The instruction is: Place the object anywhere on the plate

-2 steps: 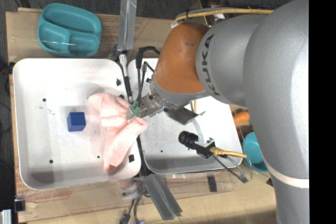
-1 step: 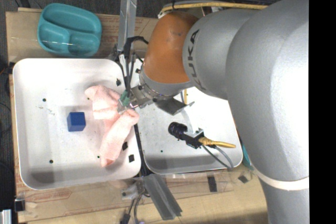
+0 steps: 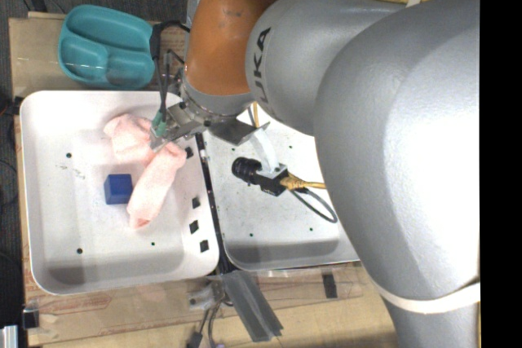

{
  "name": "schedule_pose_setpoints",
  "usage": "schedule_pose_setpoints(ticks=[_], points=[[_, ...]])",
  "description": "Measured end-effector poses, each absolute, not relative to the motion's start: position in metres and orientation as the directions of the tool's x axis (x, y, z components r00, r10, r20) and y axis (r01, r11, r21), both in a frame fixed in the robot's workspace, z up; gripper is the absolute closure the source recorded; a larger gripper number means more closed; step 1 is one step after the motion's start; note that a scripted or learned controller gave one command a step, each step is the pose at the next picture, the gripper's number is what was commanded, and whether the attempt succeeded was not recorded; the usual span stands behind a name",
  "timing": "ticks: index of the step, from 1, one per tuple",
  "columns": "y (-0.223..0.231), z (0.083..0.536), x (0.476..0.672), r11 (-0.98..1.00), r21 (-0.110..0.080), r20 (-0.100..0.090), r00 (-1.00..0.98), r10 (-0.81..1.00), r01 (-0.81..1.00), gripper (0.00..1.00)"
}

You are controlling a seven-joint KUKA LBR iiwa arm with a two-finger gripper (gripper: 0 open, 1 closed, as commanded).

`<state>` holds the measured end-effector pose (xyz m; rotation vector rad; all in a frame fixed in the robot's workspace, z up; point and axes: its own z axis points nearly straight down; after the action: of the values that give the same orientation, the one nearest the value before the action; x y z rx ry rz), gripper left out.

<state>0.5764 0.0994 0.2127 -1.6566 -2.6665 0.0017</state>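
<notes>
The claw (image 3: 165,129) is seen at the upper middle of the left bin (image 3: 41,200), pressed into the pink cloth (image 3: 151,175); whether it is apart or together cannot be told. The cloth, lying crumpled just right of the blue block (image 3: 118,188), is judged light, limp and easily bunched, best pinched at a raised fold. A teal plate (image 3: 106,45) sits on the counter beyond the bin's far edge.

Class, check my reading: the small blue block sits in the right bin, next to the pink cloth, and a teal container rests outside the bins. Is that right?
One detail is wrong. The camera view shows the blue block in the left bin, not the right one. The rest holds: it lies beside the pink cloth, and the teal container rests outside the bins.
</notes>
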Motion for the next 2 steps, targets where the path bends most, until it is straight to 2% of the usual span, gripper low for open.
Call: schedule_pose_setpoints(ticks=[1,2], points=[[0.165,0.149,0.571,0.492,-0.005,0.001,-0.492,0.871,0.871,1.0],[0.212,0.193,0.495,0.336,-0.005,0.001,-0.336,0.942,0.942,1.0]])
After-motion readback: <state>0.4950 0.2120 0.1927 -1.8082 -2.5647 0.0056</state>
